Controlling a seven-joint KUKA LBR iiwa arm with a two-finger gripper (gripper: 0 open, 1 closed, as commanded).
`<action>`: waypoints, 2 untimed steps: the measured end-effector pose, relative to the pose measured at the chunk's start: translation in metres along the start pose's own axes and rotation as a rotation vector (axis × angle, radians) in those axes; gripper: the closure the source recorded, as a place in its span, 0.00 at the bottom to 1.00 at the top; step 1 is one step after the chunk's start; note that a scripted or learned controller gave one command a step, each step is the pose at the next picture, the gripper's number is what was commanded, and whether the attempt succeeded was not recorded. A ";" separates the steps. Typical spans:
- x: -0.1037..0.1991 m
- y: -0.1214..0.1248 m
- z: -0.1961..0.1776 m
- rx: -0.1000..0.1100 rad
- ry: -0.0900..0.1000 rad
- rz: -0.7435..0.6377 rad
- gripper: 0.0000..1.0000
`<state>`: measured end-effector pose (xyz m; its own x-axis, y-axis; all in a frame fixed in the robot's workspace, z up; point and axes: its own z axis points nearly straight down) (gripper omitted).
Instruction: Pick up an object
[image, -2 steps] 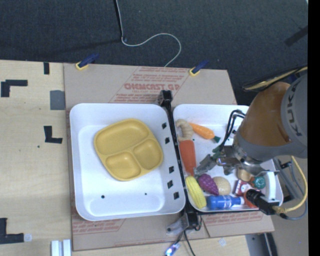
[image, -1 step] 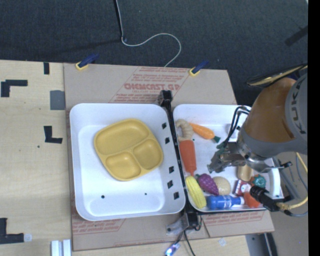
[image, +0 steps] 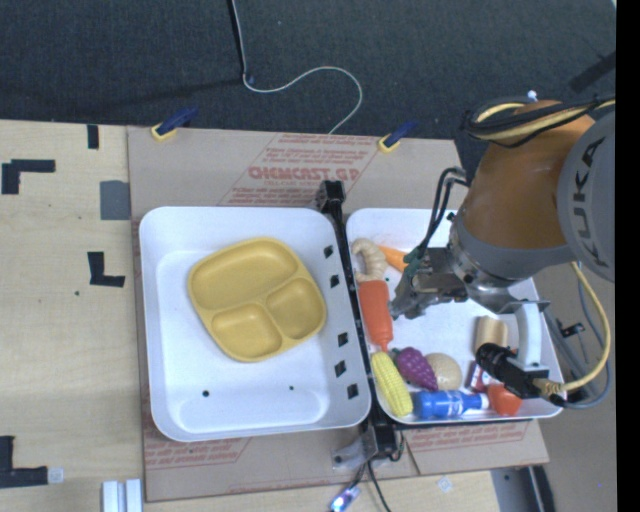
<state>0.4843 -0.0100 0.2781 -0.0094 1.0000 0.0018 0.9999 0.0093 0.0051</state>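
The right bin (image: 452, 222) holds several toy foods: an orange carrot (image: 376, 311), a cream piece (image: 368, 258) behind it, yellow corn (image: 391, 383), a purple grape bunch (image: 414, 367), a tan egg-like piece (image: 444, 372), a blue bottle (image: 447, 404), a beige block (image: 490, 331) and a small red piece (image: 505, 400). My gripper (image: 415, 299) hangs low over the bin's middle, just right of the carrot. Its dark fingers point down and left, and nothing shows between them.
A yellow divided plate (image: 258, 297) lies in the left bin (image: 170, 400). A black divider with clips (image: 343, 300) runs between the bins. The grey and orange arm (image: 520, 200) covers the right bin's back right. A white cable (image: 300, 80) loops behind the bench.
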 end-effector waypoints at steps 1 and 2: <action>-0.004 -0.001 -0.005 0.009 -0.001 0.007 1.00; 0.055 0.001 -0.068 0.001 0.000 0.001 1.00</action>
